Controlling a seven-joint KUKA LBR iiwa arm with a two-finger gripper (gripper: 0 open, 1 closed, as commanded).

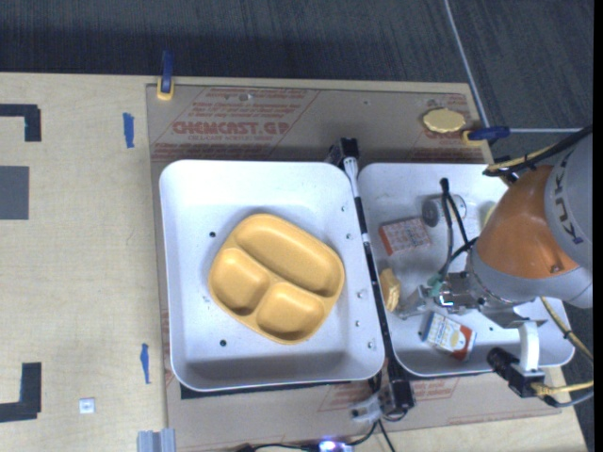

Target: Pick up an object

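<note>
In the left bin [184, 252] we see a yellow tray [275, 276] lying upside down. At the right bin's [400, 182] nine o'clock wall sits a small yellow piece [391, 296]; a red-printed packet [406, 237] lies toward eleven. Our gripper [443, 298] hangs at the bin's centre, just above a small carton [446, 333] at six o'clock. That carton seems the likeliest target; we should centre over it before descending.

Red print on the cardboard sheet [236, 121] behind the bins reads roughly "CHEMCAST GP".
</note>
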